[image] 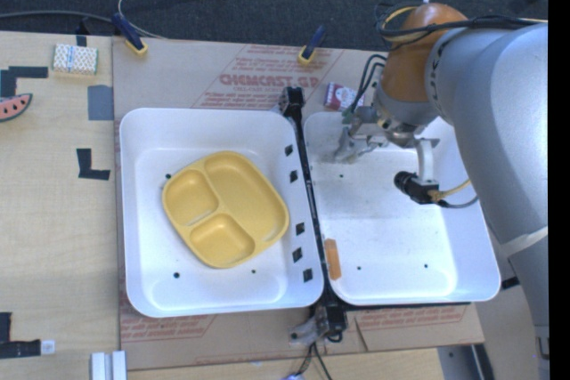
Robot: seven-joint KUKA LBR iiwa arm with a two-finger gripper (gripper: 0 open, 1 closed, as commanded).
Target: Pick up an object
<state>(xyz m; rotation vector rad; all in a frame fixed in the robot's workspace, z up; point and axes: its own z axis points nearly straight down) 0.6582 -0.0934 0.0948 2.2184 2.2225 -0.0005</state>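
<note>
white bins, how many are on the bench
2. The left bin holds a yellow divided plate. The right bin sits beside it, with a small orange object near its left wall and the gripper over its far end.

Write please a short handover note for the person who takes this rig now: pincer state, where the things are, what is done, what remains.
Pincer: low over the far left corner of the right bin; nothing seen in its grip.
Yellow divided tray: lies flat in the left bin.
Small orange piece: in the right bin, against the left wall, near side.
Done: nothing picked up.
Left: grasp one object and lift it.
</note>
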